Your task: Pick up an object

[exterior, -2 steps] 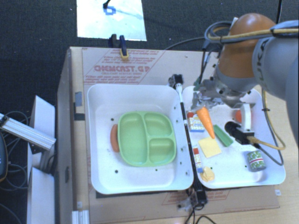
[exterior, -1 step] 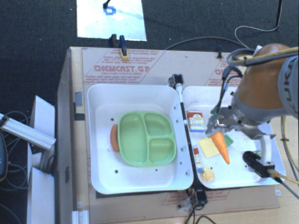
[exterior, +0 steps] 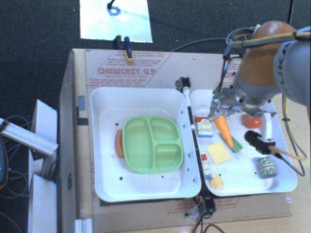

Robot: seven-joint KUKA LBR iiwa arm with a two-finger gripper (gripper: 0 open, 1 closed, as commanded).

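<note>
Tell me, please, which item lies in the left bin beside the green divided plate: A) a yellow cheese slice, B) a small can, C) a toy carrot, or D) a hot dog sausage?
D: the hot dog sausage lies against the left edge of the green divided plate in the left bin, while the toy carrot, yellow cheese slice and small can lie in the right bin.

Bench [exterior: 77,144] bears two white bins [exterior: 104,115], side by side.

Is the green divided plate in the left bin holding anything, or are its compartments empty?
Empty. All three compartments of the green plate show bare green. The hot dog lies outside its left rim, on the left bin floor.
</note>
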